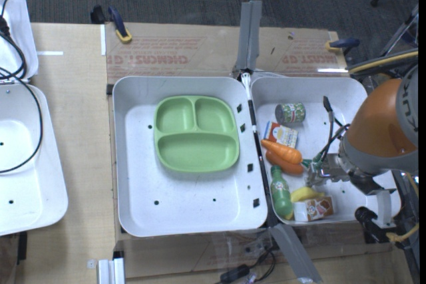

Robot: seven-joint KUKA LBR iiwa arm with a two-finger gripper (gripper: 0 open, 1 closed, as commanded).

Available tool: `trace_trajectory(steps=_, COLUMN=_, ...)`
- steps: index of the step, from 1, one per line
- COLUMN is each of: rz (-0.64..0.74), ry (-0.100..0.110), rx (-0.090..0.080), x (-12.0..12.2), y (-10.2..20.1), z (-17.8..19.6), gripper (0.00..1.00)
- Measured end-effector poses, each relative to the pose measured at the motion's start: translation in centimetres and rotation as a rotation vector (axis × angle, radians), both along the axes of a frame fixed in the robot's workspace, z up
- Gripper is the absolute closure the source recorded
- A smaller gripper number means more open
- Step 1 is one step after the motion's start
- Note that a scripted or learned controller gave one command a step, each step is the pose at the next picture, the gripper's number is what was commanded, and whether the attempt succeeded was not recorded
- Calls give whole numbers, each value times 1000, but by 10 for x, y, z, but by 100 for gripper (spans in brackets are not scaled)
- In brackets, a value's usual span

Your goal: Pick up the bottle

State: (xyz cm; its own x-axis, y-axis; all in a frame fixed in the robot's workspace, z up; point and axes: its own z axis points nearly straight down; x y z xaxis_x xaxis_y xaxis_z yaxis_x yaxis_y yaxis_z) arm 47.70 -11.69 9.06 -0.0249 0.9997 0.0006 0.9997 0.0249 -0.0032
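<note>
Over the right bin (356,86), the gripper (318,174) hovers beside a carrot (283,153) and a banana (303,194); its opening cannot be told. A green bottle (280,194) lies against the bin's left wall, just left of the gripper, ungrasped.

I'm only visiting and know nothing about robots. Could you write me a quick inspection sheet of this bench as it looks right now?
Surface: two white bins side by side, left bin and right bin.
Job's things: green bottle lying at the right bin's left wall.
Clutter: green divided plate in the left bin; can, carrot, small cartons and a yellow piece in the right bin.
Grippers: gripper low in the right bin, right of the bottle.
Cables: black cable at far left.
Surroundings: cardboard under the bins, dark carpet beyond.
</note>
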Motion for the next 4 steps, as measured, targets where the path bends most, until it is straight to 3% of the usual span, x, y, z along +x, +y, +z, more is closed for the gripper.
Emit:
trace_trajectory(steps=1, rz=223, ry=-3, rx=-1, x=46, y=-26, z=45, gripper=100)
trace_trajectory(steps=2, rz=594, ry=-2, rx=1, x=18, y=-28, z=0, gripper=100)
trace_trajectory(steps=3, rz=526, ry=-4, rx=-1, x=31, y=-106, z=1, gripper=100)
trace_trajectory(steps=4, rz=556, ry=-3, rx=1, x=1, y=-17, z=1, gripper=100)
